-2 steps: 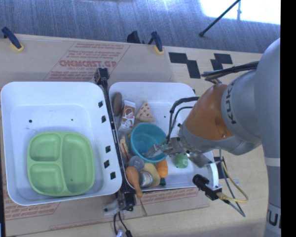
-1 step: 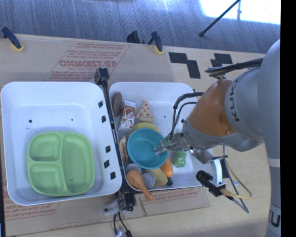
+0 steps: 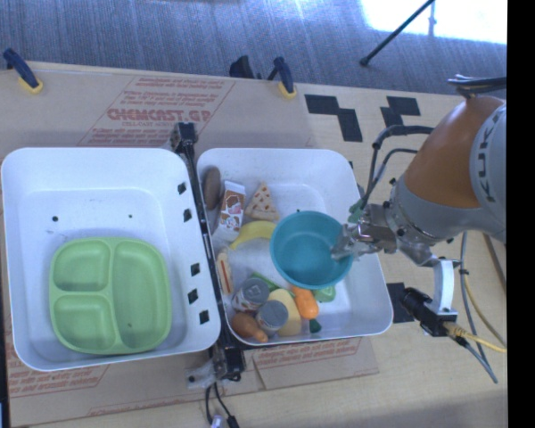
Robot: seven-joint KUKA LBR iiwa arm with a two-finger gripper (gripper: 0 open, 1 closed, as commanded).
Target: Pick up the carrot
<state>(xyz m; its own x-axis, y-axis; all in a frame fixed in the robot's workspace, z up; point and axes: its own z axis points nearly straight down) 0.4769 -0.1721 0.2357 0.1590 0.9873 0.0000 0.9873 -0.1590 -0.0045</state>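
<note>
- The carrot (image 3: 307,303) lies in the right bin (image 3: 367,205), toward its near edge, just below the blue bowl (image 3: 305,248) and touching a yellowish fruit (image 3: 288,308) on its left.
- The gripper (image 3: 352,243) sits at the bowl's right rim, above the right bin; from here I cannot tell whether it is spread or pinching the rim.
- The carrot is near the gripper but apart from it, lying loose in the bin.
- A banana (image 3: 253,232) curves along the bowl's left side, with a wedge-shaped toy slice (image 3: 263,203) and a small carton (image 3: 232,205) behind it.
- Two tin cans (image 3: 262,305) lie beside the yellowish fruit, and a brown-orange piece (image 3: 248,326) rests at the bin's near left corner.
- The left bin (image 3: 36,185) holds a green divided plate (image 3: 111,294).
- Both bins stand on a cardboard-covered surface (image 3: 152,105).
</note>
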